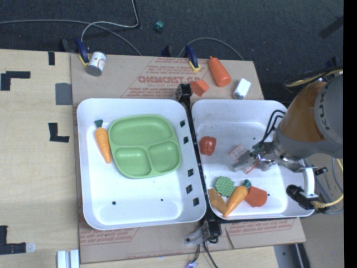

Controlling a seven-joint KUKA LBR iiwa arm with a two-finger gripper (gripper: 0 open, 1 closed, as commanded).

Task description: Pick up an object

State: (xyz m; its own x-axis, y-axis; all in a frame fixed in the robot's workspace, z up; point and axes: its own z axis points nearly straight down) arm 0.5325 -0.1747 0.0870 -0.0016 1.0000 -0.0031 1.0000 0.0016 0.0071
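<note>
Bench was light wood [33, 166] with black tape marks, and a cardboard sheet [162, 74] lay under both bins. Dark carpet [234, 15] ran behind, with cables across it. Loose on the cardboard: a small can [96, 62], an orange bottle [219, 71], an orange block [199, 86], a white block [241, 88].

Left bin [95, 205] held a green divided plate [146, 146] with a carrot [102, 142] just beside its left edge.

Right bin [234, 108] held a red piece [207, 145], a green disc [225, 185], a second carrot [237, 195], a red-orange block [256, 197].

Gripper [245, 159] sat low in the right bin's middle, above those objects; cannot tell its opening or whether it held anything.
</note>
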